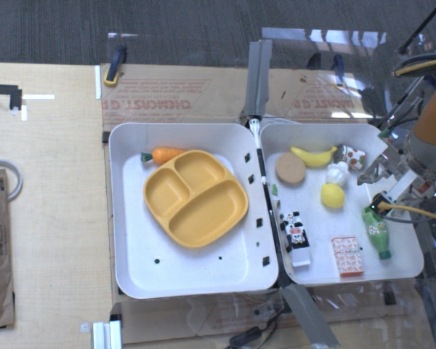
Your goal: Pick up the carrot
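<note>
The carrot (166, 154), orange with a green top, lies in the left bin (131, 217) near its back wall. It touches the back-left rim of a yellow divided plate (196, 197). The gripper (384, 180) hangs over the right side of the right bin (403, 271), far to the right of the carrot, with a bin wall between them. The arm's orange band (430, 122) shows at the right edge. The gripper's end is lost among cables and metal parts.
The right bin holds a banana (314, 155), a tan round disc (291, 169), a lemon (333, 195), a green bottle (378, 233), a cow-print carton (296, 235) and a red box (347, 257). A grey divider bar (257, 78) stands between the bins at the back.
</note>
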`<state>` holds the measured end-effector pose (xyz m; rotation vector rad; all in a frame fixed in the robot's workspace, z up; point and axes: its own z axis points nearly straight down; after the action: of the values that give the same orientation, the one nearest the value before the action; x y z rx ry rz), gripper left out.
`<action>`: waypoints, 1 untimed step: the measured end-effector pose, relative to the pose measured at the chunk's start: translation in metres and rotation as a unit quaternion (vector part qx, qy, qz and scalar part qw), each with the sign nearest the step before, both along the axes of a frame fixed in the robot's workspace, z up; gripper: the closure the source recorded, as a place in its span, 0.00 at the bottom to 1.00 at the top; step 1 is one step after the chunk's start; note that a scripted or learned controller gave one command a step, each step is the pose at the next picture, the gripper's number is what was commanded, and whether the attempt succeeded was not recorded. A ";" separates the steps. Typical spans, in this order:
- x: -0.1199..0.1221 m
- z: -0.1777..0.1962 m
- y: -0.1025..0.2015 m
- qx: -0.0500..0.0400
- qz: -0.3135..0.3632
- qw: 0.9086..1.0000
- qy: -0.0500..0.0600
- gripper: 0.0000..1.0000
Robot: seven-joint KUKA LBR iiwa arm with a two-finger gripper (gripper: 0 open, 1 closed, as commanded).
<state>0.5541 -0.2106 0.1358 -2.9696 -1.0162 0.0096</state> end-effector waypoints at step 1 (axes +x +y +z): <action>0.085 0.008 0.003 -0.001 -0.118 0.993 -0.001 0.00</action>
<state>0.6390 -0.2075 0.1440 -3.0710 -0.6591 0.0087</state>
